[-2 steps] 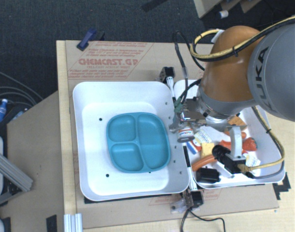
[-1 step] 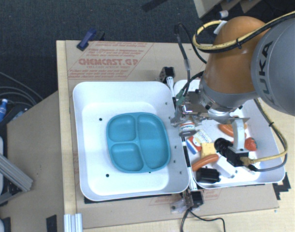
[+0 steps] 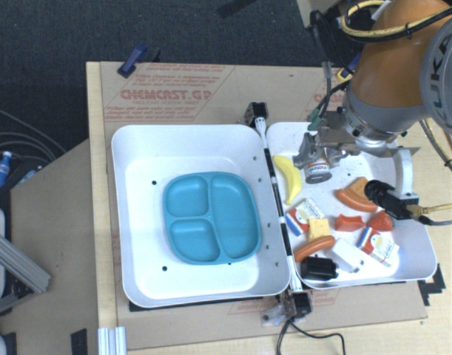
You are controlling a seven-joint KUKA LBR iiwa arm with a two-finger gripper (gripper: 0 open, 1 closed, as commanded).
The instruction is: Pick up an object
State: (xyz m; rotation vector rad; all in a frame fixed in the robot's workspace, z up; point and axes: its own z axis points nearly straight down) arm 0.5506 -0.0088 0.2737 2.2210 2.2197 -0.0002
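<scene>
My gripper (image 3: 313, 156) hangs over the back left part of the right bin (image 3: 418, 266). A small silver can with a red label (image 3: 318, 173) shows directly beneath it, touching or nearly touching it. A yellow banana (image 3: 288, 177) lies just left of the can, against the bin's left wall. An orange-brown sausage-shaped piece (image 3: 354, 196) lies to the right of the can.
The right bin also holds a red piece (image 3: 349, 222), an orange block (image 3: 319, 228), a sausage (image 3: 313, 247), a black object (image 3: 319, 268), a white box (image 3: 347, 255) and small cartons (image 3: 381, 248). In the left bin (image 3: 129, 198) lies a blue divided plate (image 3: 211, 217).
</scene>
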